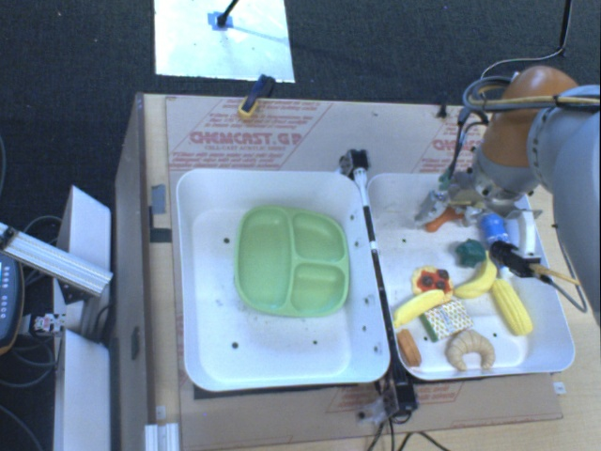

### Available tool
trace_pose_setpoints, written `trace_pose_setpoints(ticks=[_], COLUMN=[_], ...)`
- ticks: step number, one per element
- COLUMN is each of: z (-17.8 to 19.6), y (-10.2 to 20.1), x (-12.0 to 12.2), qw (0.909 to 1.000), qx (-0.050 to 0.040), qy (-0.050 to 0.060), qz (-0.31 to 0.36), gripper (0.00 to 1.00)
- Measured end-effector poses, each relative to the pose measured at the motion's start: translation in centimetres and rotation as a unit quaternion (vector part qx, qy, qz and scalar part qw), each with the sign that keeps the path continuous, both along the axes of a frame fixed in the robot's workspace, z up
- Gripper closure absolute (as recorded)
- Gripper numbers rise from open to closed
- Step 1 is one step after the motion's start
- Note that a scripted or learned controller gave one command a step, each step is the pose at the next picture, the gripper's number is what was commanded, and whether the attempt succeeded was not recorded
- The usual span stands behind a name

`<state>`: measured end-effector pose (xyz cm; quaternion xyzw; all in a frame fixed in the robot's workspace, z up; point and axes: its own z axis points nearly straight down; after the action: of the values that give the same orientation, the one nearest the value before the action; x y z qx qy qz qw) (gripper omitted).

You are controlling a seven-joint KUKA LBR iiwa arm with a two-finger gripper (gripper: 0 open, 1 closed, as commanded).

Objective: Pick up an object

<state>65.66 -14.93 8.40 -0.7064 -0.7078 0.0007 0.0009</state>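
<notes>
My gripper (434, 207) hangs low over the back left part of the right bin (554, 346). Just beside and below it lies a small orange piece (441, 221), touching or nearly touching the gripper; I cannot see whether it is gripped. A blue item (493, 225) lies a little to the right, under the wrist. Nearer the front are a dark green piece (470, 250), a banana (449, 294), a corn cob (512, 306), a pizza slice (432, 279), a checked sandwich block (446, 318), a croissant (471, 348) and a small sausage (408, 348).
The left bin (202, 346) holds a green divided plate (291, 259). A ridge (373, 252) separates the two bins. The grey arm with its orange band (526, 111) reaches in over the right bin's back right corner.
</notes>
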Motion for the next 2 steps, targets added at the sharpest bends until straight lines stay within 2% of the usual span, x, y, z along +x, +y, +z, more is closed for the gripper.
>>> trace_pose_setpoints(ticks=[1,2], z=[-0.2,-0.24], y=[0.43,0.25], x=[0.7,0.7], qw=[0.9999,0.9999], qx=[0.0001,0.0015], qy=[0.01,0.011], qz=[-0.002,-0.002], gripper=[0.0,0.0])
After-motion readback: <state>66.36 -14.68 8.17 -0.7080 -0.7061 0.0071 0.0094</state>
